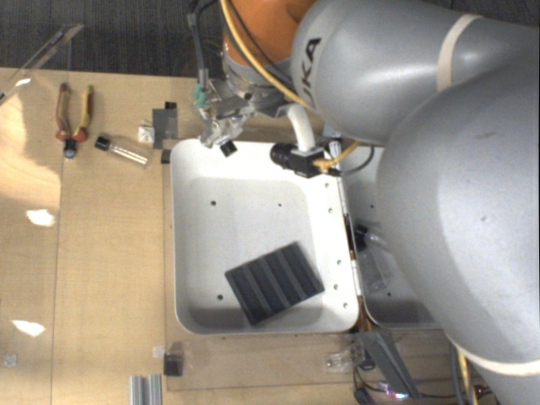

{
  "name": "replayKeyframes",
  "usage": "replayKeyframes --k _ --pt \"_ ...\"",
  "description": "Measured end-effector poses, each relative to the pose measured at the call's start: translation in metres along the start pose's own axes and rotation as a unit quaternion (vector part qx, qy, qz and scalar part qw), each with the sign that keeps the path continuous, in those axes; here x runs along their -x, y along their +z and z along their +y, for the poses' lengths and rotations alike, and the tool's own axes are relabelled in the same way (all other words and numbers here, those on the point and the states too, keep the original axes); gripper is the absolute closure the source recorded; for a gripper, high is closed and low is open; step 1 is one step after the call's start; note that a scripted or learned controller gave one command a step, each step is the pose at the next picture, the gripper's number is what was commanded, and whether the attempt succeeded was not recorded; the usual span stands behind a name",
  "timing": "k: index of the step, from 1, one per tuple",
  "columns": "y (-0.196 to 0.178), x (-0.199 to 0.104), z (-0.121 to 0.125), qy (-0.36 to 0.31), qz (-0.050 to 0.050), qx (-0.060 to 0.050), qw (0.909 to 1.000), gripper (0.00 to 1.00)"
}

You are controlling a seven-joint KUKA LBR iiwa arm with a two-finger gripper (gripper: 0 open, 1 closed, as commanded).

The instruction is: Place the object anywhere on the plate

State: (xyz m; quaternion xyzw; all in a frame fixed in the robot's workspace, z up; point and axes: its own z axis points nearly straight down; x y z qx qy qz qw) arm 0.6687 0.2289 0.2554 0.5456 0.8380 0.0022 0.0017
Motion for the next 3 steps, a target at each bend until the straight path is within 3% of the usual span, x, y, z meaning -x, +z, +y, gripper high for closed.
replayKeyframes --k 1,2,3 --pt "0.011 0.002 -0.001 -0.016 0.0 0.0 0.9999 1.0" --pt "0.061 -0.023 -0.086 -0.025 0.001 -0.001 0.9997 1.0" --pt "0.039 -0.002 -0.037 -0.109 0.0 0.0 0.994 1.0"
